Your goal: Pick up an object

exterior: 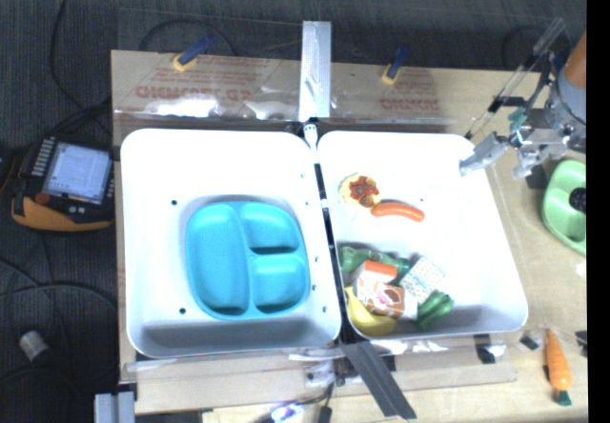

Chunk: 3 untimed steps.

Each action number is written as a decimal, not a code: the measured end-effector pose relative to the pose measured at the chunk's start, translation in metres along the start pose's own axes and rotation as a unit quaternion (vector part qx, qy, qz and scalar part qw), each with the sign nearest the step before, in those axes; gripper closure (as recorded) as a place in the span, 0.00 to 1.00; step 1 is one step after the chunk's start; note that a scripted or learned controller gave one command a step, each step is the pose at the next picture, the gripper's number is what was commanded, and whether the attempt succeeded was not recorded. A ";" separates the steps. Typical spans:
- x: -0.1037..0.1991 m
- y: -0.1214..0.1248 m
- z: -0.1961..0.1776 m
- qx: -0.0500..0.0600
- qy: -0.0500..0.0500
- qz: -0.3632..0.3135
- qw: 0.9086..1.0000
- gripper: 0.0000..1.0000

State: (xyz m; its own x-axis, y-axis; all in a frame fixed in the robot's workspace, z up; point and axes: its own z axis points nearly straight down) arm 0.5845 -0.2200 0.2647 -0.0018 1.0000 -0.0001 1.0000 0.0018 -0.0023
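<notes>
Camera view: the gripper hangs over the right rim of the right bin, carrying nothing; whether it is parted or closed cannot be told at this size. The arm comes in from the right edge, wrist high, tool pointing left and downward at a slant. Candidates lie left of and below the gripper: a sausage lies alone on bare floor, a small pizza slice just beyond it, and a crowded heap sits nearer the front wall. My judgement: go for the sausage, square the tool across its narrow width, descend vertically, and avoid the heap, where neighbours would block a clean closure. The left bin holds a blue tray, far left.
</notes>
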 end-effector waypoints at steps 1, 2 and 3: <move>0.049 0.026 0.112 0.000 0.000 -0.039 0.999 0.00; 0.068 0.027 0.160 -0.012 -0.003 -0.038 0.999 0.00; 0.068 0.027 0.151 -0.012 -0.002 -0.038 0.999 1.00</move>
State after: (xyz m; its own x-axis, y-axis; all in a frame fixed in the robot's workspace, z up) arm 0.6106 -0.1523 0.1135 -0.0780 0.9969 -0.0056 0.9967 0.0781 0.0209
